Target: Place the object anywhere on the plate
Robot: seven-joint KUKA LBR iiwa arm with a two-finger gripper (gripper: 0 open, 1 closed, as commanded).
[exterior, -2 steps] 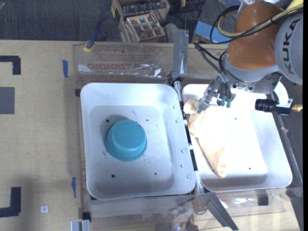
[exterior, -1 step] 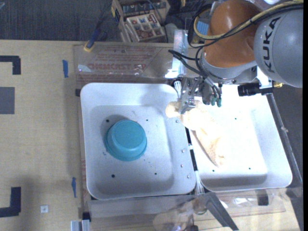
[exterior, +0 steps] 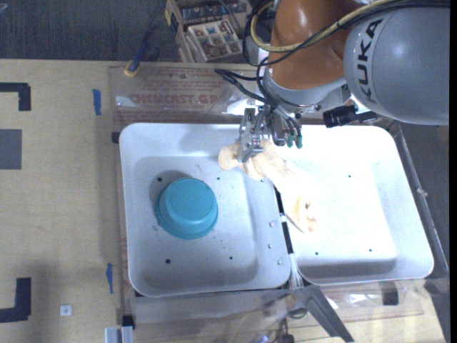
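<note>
from the overhead camera i see a tan bench (exterior: pixel 50 213) carrying two white bins (exterior: pixel 207 263), a blue upturned bowl (exterior: pixel 187 207) in the left one. a pale crumpled cloth (exterior: pixel 285 184) drapes across the divider, its long axis running from upper left down to lower right. the tool (exterior: pixel 251 147) sits on the cloth's upper end, and i cannot tell how far its fingers are parted.

The arm (exterior: pixel 371 48) is cut off by the top and right edges of the picture. The upper end of the pale cloth-like object (exterior: pixel 282 181) is covered by the claw (exterior: pixel 268 145), and whether it is gripped cannot be told. The rack of printed items (exterior: pixel 207 23) beyond the worktop (exterior: pixel 57 191) is blurred and cropped at the top.
</note>
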